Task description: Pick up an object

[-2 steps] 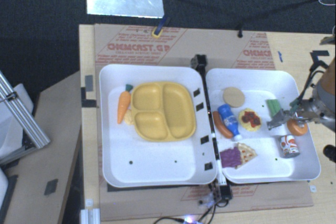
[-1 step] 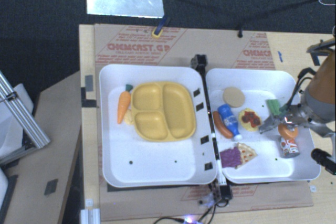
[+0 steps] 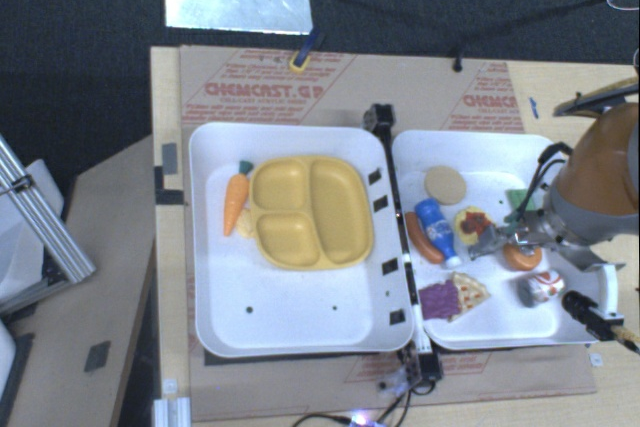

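My gripper [image 3: 487, 242] is low in the right bin [image 3: 500, 147], reaching in from the right. It sits just beside a yellow and red toy [image 3: 470, 220] and an orange round piece [image 3: 521, 258]. To its left lie a blue bottle [image 3: 435, 219] and a hot dog [image 3: 423, 239]. A tan round cookie [image 3: 445, 184] is further back. A purple grape bunch [image 3: 436, 298] and a pizza slice [image 3: 469, 291] lie at the front. A silver and red can [image 3: 540, 288] is at the front right. Nothing visibly sits in the gripper.
The left bin [image 3: 215, 315] holds a yellow divided plate [image 3: 305, 212] and a carrot [image 3: 235, 200] at the plate's left. A green piece [image 3: 516, 201] shows behind the wrist. The bins' shared wall [image 3: 396, 235] runs between them.
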You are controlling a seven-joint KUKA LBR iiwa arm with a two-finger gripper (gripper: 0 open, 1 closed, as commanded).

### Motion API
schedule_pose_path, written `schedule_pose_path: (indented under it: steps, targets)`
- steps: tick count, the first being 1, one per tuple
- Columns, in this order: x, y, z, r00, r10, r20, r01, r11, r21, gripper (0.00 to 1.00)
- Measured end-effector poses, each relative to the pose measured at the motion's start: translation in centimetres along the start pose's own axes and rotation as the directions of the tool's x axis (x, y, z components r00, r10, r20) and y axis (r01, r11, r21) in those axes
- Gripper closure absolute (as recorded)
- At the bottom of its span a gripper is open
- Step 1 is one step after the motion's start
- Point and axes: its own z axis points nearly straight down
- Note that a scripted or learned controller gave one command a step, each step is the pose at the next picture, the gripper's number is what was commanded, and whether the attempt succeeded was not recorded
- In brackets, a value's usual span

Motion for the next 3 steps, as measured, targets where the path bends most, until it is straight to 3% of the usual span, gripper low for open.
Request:
schedule_pose_path:
  steps: [1, 2, 3]
  targets:
    - [-0.2, 0.3, 1.5, 1.0, 0.007, 0.011, -0.007, 1.0, 0.011, 0.0]
    - [-0.6, 0.6, 0.2, 1.0, 0.009, 0.023, -0.009, 1.0, -0.005, 1.0]
    - [-1.3, 0.9, -4.3, 1.0, 0.006, 0.009, -0.007, 1.0, 0.015, 1.0]
